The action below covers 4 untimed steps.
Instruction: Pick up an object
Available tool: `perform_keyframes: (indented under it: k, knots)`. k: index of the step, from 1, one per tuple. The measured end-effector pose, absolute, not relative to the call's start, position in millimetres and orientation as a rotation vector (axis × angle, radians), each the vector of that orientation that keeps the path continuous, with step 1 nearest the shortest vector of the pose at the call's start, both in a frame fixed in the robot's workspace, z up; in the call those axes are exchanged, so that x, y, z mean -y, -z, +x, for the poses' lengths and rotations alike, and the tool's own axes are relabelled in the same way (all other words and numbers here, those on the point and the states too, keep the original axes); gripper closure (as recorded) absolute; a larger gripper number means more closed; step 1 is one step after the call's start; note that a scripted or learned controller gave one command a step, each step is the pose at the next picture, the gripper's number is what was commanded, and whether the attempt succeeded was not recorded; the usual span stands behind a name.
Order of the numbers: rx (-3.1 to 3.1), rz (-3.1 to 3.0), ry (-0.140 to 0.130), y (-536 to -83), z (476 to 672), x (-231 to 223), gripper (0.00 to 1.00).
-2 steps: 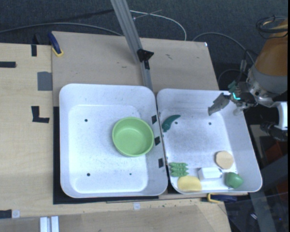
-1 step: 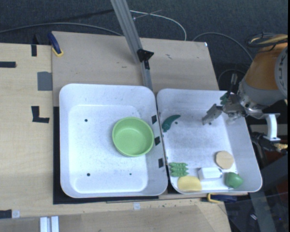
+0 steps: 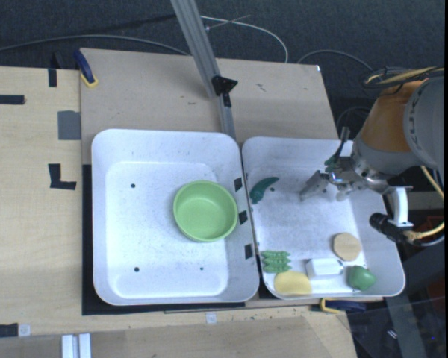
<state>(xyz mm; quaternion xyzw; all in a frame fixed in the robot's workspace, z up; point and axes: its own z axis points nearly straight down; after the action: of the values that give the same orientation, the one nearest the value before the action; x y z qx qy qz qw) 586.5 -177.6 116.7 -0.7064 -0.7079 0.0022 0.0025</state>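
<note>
Camera view, fixed overhead: the likeliest target, the dark green curved piece [image 3: 263, 188], lies in the right bin [image 3: 284, 151] at its 10 o'clock corner, close to the wall shared with the left bin [image 3: 119, 144]. The gripper [image 3: 322, 186] hangs over the right bin's upper half, at 3 o'clock from that piece and apart from it, with nothing between its fingers; whether they are spread or pressed together cannot be judged.

Risk, as assessed: the piece is thin, flat and near the wall, so a descent could catch the rim or push it aside. The remaining items, green ribbed piece [image 3: 275, 259], yellow lump [image 3: 292, 282], white block [image 3: 325, 266], tan disc [image 3: 346, 246] and green ball [image 3: 361, 277], crowd the 6 o'clock edge, where a close could nudge neighbours. A green bowl [image 3: 204, 211] sits in the left bin.
</note>
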Motion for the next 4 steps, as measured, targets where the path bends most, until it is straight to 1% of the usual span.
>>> perform_keyframes:
  k: [1, 2, 3, 4]
  knots:
    - [2.223, -2.219, -0.004, -87, 586.1, 177, 0.00]
    - [2.223, -2.217, -0.003, -98, 586.3, 176, 1.00]
    - [2.225, -2.221, 0.002, -142, 583.0, 171, 1.00]
    - [2.227, -2.222, 0.003, -203, 589.5, 168, 1.00]
